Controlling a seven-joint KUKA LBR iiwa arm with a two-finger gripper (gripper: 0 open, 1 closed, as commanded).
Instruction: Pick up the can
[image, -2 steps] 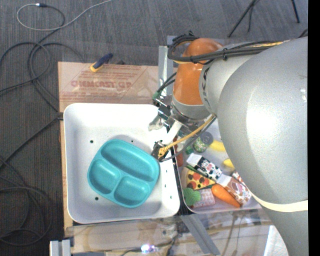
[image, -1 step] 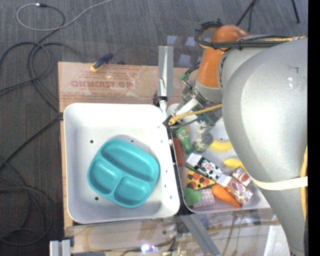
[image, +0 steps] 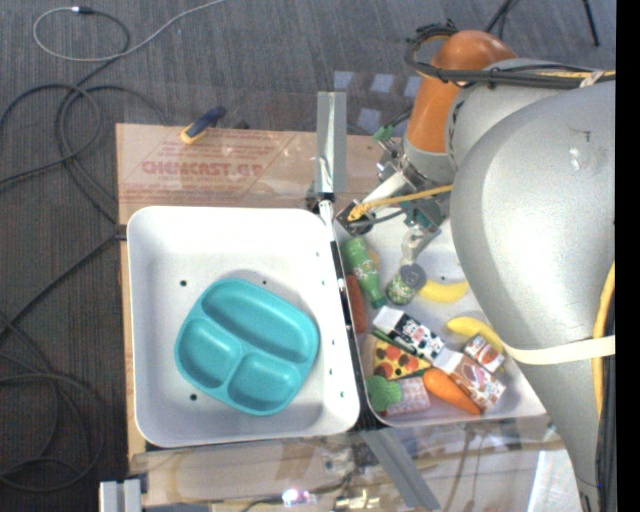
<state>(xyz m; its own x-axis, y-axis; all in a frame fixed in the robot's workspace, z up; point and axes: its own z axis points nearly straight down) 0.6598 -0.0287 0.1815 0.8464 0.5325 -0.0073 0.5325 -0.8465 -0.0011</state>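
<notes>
The can stands upright in the right bin, near its far middle, showing a grey lid and a greenish body. It sits between a green bottle on its left and a yellow banana on its right. My gripper hangs just beyond and above the can, pointing down towards it, with a small gap between them. Nothing shows in its grasp. The big grey arm covers the bin's right side.
The right bin also holds a black-and-white box, a carrot, red packets, a second banana and a green toy. A teal divided plate lies in the left bin.
</notes>
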